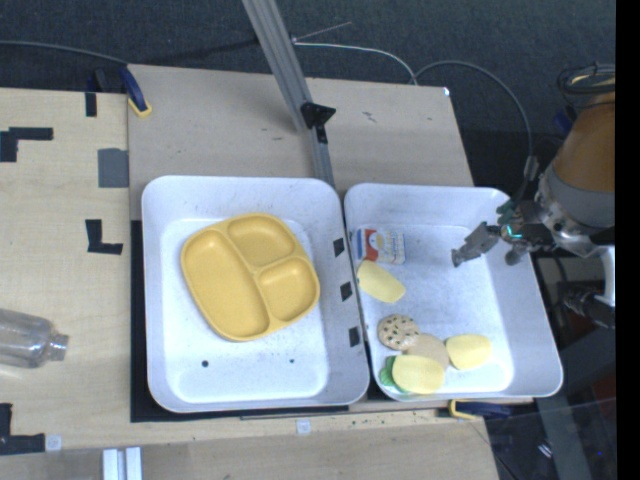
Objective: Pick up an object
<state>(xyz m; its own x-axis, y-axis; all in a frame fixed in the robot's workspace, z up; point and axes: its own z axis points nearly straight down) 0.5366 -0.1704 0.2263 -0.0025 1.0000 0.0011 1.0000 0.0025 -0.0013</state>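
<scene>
The right bin [500,298] holds several toy food items: a small white carton [381,244], a pale yellow piece [380,283], a chocolate-chip cookie [397,330], a beige piece [429,348], a yellow lemon-like piece [468,351] and a yellow-green piece [416,373]. My gripper [488,256] hovers over the bin's upper right part, to the right of the carton. It is open, with bare bin floor between its two dark fingers [466,252]. It touches none of the items.
The left bin [160,298] holds a yellow divided plate [250,274]. A metal pole [285,53] slants down to the divider between the bins. A clear bottle [25,340] lies on the bench at far left. Cables run behind the right bin.
</scene>
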